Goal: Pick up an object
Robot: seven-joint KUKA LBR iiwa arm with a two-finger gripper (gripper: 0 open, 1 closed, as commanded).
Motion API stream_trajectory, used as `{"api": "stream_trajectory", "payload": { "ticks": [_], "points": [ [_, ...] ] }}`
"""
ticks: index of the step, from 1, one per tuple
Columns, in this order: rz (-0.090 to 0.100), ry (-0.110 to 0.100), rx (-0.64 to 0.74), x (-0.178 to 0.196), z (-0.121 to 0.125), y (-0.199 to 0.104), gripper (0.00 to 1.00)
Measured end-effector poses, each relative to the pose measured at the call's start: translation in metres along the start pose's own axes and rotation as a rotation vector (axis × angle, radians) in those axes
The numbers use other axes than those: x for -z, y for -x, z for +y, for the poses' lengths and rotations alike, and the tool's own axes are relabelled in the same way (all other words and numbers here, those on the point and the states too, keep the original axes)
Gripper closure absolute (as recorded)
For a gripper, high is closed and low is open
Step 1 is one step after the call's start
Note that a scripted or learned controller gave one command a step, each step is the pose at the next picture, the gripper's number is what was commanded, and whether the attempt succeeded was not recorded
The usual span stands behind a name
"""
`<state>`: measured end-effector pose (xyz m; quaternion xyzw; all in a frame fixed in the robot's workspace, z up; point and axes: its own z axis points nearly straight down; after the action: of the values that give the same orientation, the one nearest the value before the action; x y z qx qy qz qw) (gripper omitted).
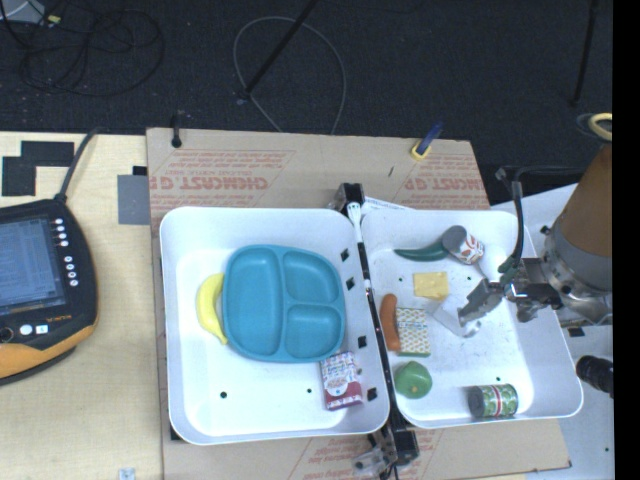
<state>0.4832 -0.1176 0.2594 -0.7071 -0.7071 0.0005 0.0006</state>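
Camera view: gripper (478, 303) hovers in right bin (560, 393), fingers slightly apart, holding nothing. Yellow block (431, 285) sits just beside at 10 o'clock, patterned pad (412, 330) at 8. Risk: descent lands on bare floor between them, closing on nothing.

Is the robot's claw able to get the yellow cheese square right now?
Probably yes. The gripper hangs over the right bin, just beside the yellow cheese square. The square lies flat with nothing on top of it, and bare bin floor lies between them. Its flatness might make gripping tricky.
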Motion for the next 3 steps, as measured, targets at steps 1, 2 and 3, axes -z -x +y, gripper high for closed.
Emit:
{"api": "stream_trajectory", "payload": {
  "ticks": [1, 2, 3],
  "points": [
    [0.002, -0.001, 0.001, -0.161, 0.079, 0.018, 0.0],
    [0.001, 0.005, 0.006, -0.172, 0.164, -0.023, 0.0],
    [-0.001, -0.003, -0.003, -0.172, 0.135, 0.024, 0.0]
  ]
}}
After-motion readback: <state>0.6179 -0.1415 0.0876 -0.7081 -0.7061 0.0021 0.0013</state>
